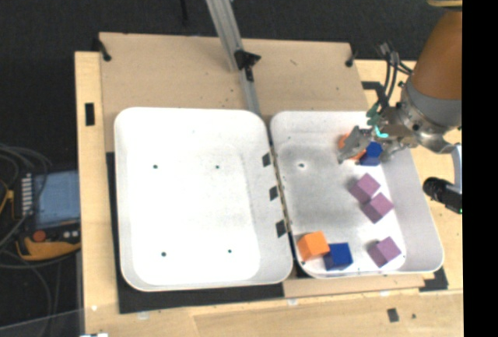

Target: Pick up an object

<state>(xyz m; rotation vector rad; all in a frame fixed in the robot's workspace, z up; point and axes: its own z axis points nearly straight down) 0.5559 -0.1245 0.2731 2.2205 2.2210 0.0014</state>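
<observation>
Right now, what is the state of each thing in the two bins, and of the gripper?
Gripper: low over the right bin's far end, beside a blue block and an orange piece.
Blue block: by the gripper; grip unclear.
Two purple blocks: touching, mid-bin.
Purple block: alone, near edge.
Orange block: resting, touching the blue block beside it.
Left bin: holds no blocks.

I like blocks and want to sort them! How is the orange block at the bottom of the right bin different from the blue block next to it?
The orange block is orange, while the blue block is dark blue. The orange block sits closer to the divider between the bins; the blue block sits on its other side, toward the purple block. Both are small cubes of similar size, side by side at the right bin's near edge.
</observation>
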